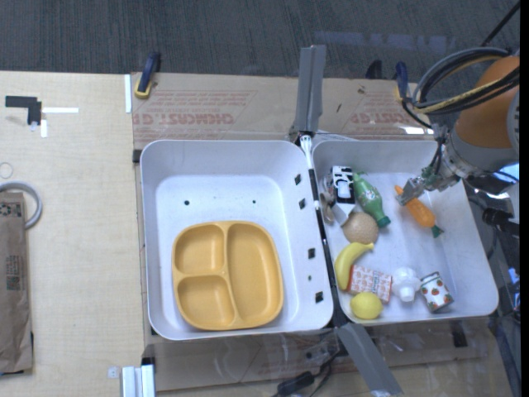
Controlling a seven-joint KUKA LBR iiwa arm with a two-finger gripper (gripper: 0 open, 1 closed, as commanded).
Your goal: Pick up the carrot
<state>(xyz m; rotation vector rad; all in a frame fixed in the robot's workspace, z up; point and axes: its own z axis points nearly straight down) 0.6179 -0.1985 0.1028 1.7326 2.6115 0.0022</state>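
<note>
The carrot (pixel 421 213), orange with a small green tip, lies slantwise in the upper right part of the right bin (pixel 478 246). My gripper (pixel 412 190) hangs over the carrot's upper left end, at or just above it. The grey wrist (pixel 450 168) and orange band (pixel 494 98) rise behind it toward the right. From this angle I cannot tell whether the gripper touches the carrot.
Left of the carrot lie a green bottle (pixel 369 202), a black-and-white box (pixel 341 184), a brown round fruit (pixel 360 227) and a banana (pixel 350 263). Along the front are a lemon (pixel 366 306), a red packet (pixel 369 281) and a small can (pixel 436 292). A yellow divided plate (pixel 227 275) sits in the left bin (pixel 215 168).
</note>
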